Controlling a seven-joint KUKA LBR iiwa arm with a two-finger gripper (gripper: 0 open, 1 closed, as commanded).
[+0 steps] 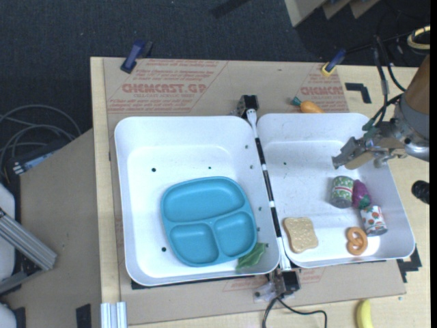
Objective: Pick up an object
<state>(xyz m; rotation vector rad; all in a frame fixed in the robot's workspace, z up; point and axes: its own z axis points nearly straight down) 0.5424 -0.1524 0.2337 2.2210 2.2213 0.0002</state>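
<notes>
While gripper (351, 154) hangs above green can (341, 191), claw state cannot be told; purple toy (360, 193) touching can — slip or double-grab risked.

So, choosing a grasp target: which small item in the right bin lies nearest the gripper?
The green-patterned can, just below the gripper; the cracker and pretzel lie farther toward the front rim.

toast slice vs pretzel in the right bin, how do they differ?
The toast slice is a pale tan, solid, squarish slab; the pretzel is orange-brown, looped with holes, and smaller. The toast slice lies near the divider between the bins, the pretzel farther right, next to a small patterned cup. Shared: both lie flat near the front wall of the right bin, apart from the gripper.
</notes>
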